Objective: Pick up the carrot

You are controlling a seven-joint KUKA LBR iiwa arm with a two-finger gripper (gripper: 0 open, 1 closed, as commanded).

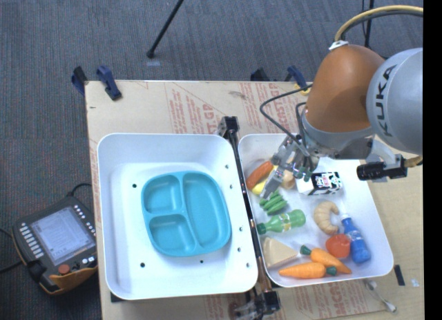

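Observation:
An orange carrot (260, 172) lies at the upper left of the right bin (384, 242), close to the wall between the bins. My gripper (277, 177) hangs just to its right, low over the bin and touching or nearly touching the carrot's right end. Nothing is visibly held. Two more carrots lie at the bin's front: a larger one (304, 270) and a smaller one (324, 257) with green tops.
The right bin also holds a yellow piece (258, 189), green pods (275, 204), a green bottle (284, 222), a milk carton (324, 182), a croissant (327, 216), a red fruit (338, 245), a blue bottle (356, 241) and a cheese wedge (276, 251). A blue divided plate (185, 213) sits in the left bin (117, 173).

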